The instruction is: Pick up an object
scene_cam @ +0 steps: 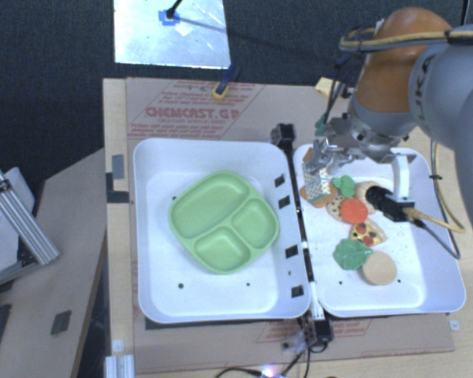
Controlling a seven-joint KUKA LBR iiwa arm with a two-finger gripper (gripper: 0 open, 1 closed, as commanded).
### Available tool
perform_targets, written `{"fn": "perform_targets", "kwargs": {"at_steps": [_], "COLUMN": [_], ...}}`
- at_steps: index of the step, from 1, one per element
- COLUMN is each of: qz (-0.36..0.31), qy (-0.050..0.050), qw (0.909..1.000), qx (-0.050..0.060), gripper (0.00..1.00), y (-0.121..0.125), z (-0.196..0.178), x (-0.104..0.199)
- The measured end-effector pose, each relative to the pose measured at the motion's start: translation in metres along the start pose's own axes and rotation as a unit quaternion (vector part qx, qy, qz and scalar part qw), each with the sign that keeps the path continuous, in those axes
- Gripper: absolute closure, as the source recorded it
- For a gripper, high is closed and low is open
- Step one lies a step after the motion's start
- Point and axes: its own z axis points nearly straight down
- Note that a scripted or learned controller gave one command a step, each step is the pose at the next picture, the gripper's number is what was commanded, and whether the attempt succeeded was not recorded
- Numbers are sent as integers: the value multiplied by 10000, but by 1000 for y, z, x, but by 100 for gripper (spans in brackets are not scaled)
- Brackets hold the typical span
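The right bin (426, 290) holds several toy foods: a red tomato (353, 209), a pizza slice (368, 231), a green leafy piece (350, 253), a tan round bun (379, 268), a small green piece (344, 185) and an orange-brown piece (315, 192). My gripper (318, 172) hangs low over the bin's upper left part, right above the orange-brown piece. Its fingers are hard to make out against the clutter, and no object shows clearly between them.
The left bin (158, 282) holds a light green divided plate (223, 222). A black divider (296, 219) runs between the bins. A shiny metal sheet (170, 22) lies beyond the cardboard at the back. The arm's bulk covers the right bin's upper right.
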Motion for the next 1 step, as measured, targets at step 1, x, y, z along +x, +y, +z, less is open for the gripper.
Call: {"fn": "perform_targets", "kwargs": {"at_steps": [1], "qz": [20], "qy": [-13], "qw": [10000], "qx": [1], "gripper": [100], "y": [17], "z": [5], "x": [1]}}
